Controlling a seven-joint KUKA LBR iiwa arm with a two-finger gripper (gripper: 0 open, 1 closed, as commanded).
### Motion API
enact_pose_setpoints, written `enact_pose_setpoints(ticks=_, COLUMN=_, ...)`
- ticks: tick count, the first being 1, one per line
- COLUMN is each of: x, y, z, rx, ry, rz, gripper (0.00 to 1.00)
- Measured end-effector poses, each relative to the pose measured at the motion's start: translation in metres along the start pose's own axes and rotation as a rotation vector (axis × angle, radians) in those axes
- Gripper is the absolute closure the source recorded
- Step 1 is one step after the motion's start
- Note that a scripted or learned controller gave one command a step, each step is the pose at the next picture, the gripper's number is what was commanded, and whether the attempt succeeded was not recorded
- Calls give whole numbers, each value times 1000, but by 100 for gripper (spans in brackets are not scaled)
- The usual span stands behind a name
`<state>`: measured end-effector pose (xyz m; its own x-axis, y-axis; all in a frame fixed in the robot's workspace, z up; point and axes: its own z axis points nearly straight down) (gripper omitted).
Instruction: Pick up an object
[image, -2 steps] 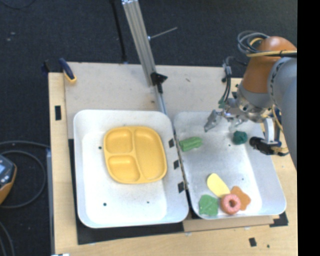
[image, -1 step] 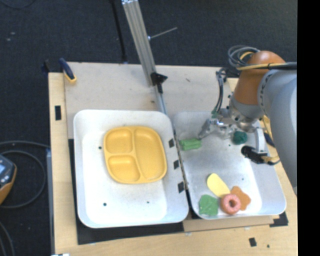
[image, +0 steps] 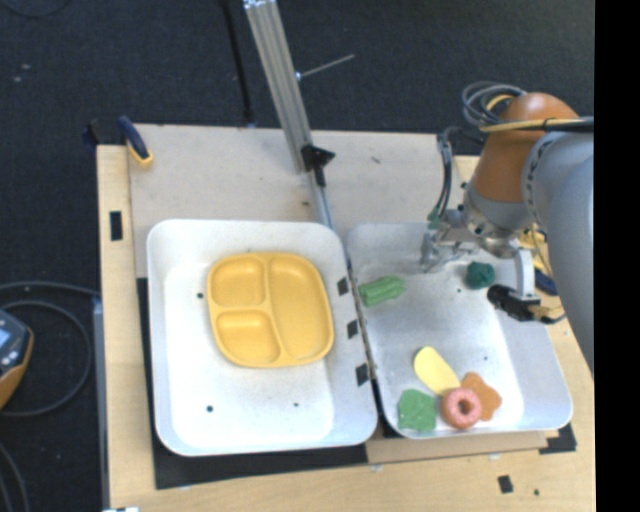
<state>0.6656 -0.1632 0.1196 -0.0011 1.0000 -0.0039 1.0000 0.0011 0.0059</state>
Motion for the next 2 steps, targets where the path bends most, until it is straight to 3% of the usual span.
enact_pose_setpoints(ticks=2, x=-3, y=13, z=-114, rx=-2, ry=1, rz=-4, gripper=100)
